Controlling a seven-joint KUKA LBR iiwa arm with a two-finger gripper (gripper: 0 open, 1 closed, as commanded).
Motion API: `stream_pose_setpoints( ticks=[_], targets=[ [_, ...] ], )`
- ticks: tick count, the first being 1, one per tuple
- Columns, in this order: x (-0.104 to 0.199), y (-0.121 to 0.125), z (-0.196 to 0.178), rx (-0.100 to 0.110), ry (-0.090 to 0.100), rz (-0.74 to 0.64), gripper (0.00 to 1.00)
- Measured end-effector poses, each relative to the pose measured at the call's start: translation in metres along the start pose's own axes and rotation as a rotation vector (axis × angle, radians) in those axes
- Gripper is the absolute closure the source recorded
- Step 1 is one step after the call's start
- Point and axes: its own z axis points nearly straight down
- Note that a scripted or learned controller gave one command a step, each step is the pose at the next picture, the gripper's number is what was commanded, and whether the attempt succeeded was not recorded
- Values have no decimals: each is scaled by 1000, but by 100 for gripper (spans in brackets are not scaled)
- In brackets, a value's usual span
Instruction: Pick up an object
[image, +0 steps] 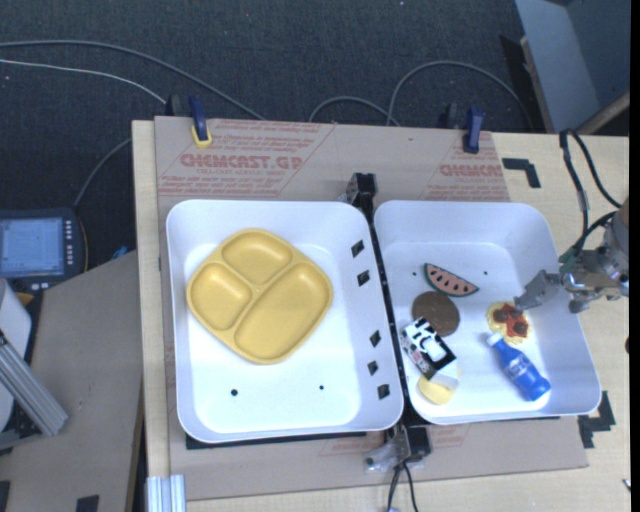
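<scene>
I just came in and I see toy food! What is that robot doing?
The robot's gripper is reaching in from the right, over the right white bin. That bin holds a toy watermelon slice, a brown round piece, a small pizza toy, a blue bottle, a black-and-white packet and a pale yellow piece. Nothing is between its fingers. The left bin holds a yellow divided plate.
</scene>
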Motion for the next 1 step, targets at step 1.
stream_pose_setpoints(
  ticks=[1],
  targets=[
    [0, 3, -7, -13, -4, -4, 0]
  ],
)
